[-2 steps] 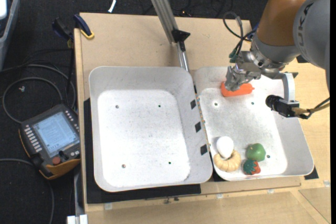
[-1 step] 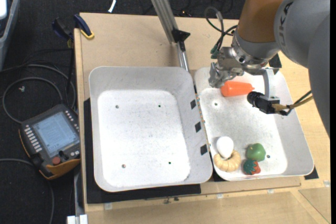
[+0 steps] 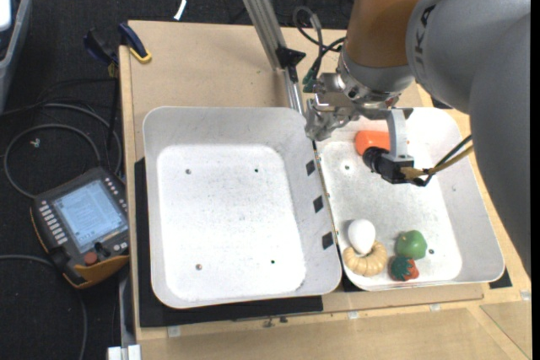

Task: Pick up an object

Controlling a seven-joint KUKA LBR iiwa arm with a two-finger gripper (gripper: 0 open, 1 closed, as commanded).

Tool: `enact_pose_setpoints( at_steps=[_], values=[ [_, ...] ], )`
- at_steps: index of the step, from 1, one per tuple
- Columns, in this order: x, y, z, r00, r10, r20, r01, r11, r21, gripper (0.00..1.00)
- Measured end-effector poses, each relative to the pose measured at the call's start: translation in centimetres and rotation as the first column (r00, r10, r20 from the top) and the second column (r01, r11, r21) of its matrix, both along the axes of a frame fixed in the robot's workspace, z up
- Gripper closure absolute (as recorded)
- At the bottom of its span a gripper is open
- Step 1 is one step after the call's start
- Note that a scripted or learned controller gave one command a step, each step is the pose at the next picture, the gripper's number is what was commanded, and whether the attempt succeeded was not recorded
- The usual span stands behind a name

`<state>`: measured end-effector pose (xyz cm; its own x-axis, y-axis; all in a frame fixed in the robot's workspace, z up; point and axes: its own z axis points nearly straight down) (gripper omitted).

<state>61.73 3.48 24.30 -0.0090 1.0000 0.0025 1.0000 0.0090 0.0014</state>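
My gripper (image 3: 323,121) hangs over the far left corner of the right bin (image 3: 472,219), close to the wall between the two bins. An orange object (image 3: 369,140) lies just to its right, partly hidden behind a black part on the wrist. At the near end of the right bin sit a white egg-shaped object (image 3: 362,234), a tan ridged gourd (image 3: 364,260), a green apple-like object (image 3: 412,244) and a small red and green piece (image 3: 403,268). I see nothing between the fingers.
The left bin (image 3: 224,202) lies beside the right one. A metal pole (image 3: 257,0) slants up from the bench behind the bins. A teach pendant (image 3: 80,219) and cables lie on the floor at left.
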Motion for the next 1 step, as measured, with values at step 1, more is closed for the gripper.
enact_pose_setpoints(
  at_steps=[1],
  values=[
    [-0.84, 5.46, 0.32, 1.000, -0.001, -0.002, 0.001, 1.000, 0.000, 1.00]
  ],
)
